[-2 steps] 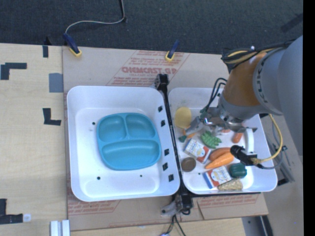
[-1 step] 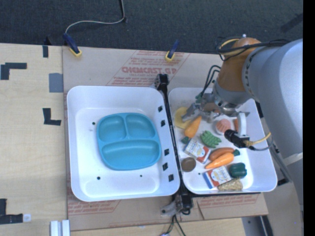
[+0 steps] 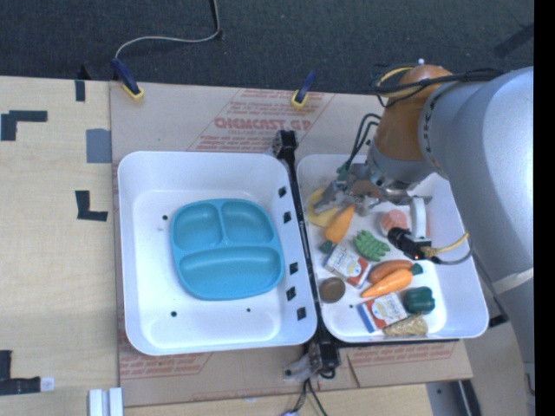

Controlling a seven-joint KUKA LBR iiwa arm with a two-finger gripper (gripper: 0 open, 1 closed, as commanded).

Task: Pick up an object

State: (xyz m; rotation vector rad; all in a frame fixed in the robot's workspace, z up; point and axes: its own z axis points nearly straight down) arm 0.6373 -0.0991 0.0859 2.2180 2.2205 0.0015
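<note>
The pincer (image 3: 347, 189) is down in the right bin (image 3: 468, 306) — right over an orange toy (image 3: 340, 224). Its grip I cannot tell. A blue divided plate (image 3: 227, 248) lies in the left bin (image 3: 143, 180).

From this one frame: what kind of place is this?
Likely a robot lab test bench, not a kitchen. Two white bins sit on cardboard held by clamps, tape marks the benchtop, and the right-hand bin holds toy food such as a carrot. A blue divided plate lies in the left bin.
</note>
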